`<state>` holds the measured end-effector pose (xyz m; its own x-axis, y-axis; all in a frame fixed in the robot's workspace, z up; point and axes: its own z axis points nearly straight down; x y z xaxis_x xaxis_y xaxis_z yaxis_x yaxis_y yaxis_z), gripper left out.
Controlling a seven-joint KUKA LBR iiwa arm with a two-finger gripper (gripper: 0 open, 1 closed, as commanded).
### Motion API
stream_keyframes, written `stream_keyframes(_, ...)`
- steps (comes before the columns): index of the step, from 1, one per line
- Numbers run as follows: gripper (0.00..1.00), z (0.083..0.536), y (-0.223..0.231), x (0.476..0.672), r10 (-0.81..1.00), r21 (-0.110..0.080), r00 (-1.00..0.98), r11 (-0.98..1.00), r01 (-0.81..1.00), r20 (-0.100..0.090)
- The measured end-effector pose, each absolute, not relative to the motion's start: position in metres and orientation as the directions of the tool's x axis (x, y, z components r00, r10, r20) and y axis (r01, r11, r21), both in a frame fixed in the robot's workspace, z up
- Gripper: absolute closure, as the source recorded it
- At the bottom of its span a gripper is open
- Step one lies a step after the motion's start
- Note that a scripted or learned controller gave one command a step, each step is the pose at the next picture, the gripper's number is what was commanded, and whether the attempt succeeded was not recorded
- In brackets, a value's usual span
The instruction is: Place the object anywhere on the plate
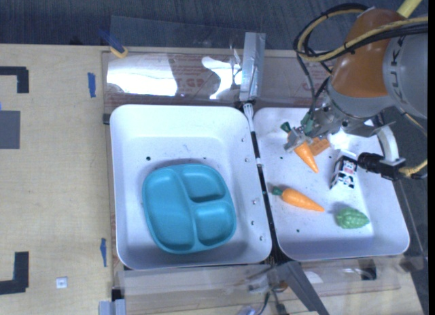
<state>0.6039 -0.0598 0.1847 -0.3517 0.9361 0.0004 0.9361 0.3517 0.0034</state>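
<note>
A blue divided plate (189,206) lies in the left bin (129,137). In the right bin (387,239) a small orange carrot (308,156) points down and to the right, its green top (286,128) near the bin's upper left. My gripper (309,130) hangs right over the carrot's upper end, touching or nearly touching it. A second carrot (300,199) lies lower down, close to the divider. A green leafy toy (351,219) sits to its right. A small white bottle-like item (345,173) lies under the arm's wrist.
The grey arm with its orange band (363,62) and looping cables covers the right bin's upper right corner. A metal clamp (252,69) stands behind the divider between the bins. The wooden bench (47,191) stretches to the left.
</note>
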Motion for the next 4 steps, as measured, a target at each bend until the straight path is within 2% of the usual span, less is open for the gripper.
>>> stream_keyframes(1,1.00,0.188,0.036,0.593,0.882,-0.001,-0.472,0.472,0.882,0.002)
stream_keyframes(2,1.00,0.184,0.022,0.594,0.666,-0.001,-0.746,0.746,0.666,0.001)
stream_keyframes(3,1.00,0.183,0.076,0.493,0.596,0.000,-0.803,0.803,0.596,0.002)
stream_keyframes(4,1.00,0.171,0.133,0.543,0.661,0.001,-0.750,0.750,0.661,0.000)
